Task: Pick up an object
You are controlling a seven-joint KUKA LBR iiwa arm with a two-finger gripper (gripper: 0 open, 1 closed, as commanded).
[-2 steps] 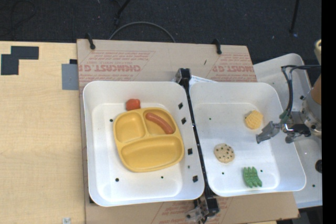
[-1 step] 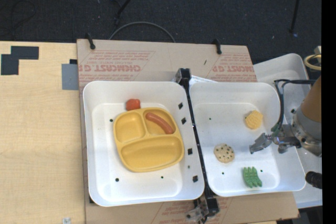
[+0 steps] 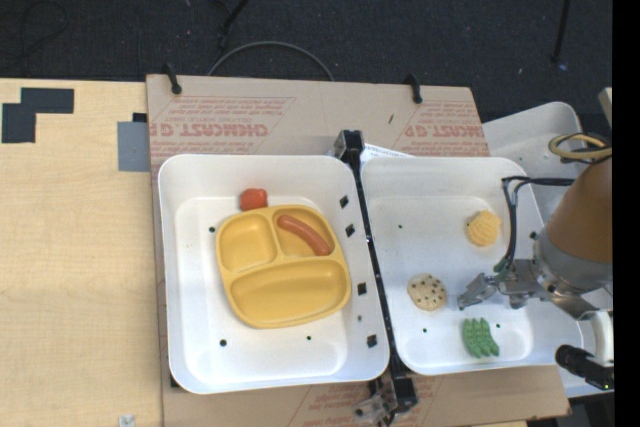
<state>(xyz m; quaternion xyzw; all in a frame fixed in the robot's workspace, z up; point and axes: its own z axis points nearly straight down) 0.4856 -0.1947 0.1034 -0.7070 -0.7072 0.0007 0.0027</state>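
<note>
The right bin (image 3: 450,185) holds three small things. A round cookie (image 3: 427,292) with dark chips lies near the middle of its floor, towards the divider between the bins. A yellow ridged piece (image 3: 483,228) like a corn cob sits further back, towards the bin's right wall. A green leafy piece (image 3: 480,337) lies near the front edge.

The gripper (image 3: 478,293) hangs low over the right bin, between the cookie and the green piece, just beside the cookie and not touching it. Its fingers look spread and released, with nothing between them. The grey arm with its orange band (image 3: 590,215) comes in over the bin's right wall.

The left bin (image 3: 190,215) carries a yellow divided tray (image 3: 283,290). A red sausage (image 3: 305,233) lies in the tray's back right compartment. A small red tomato (image 3: 253,199) rests on the bin floor, touching the tray's back edge.

Both bins stand on a brown cardboard sheet (image 3: 230,120) on the counter (image 3: 70,265). The sheet bears red print, upside down and mirrored, too blurred to read. Black clips (image 3: 174,81) hold its back edge.
</note>
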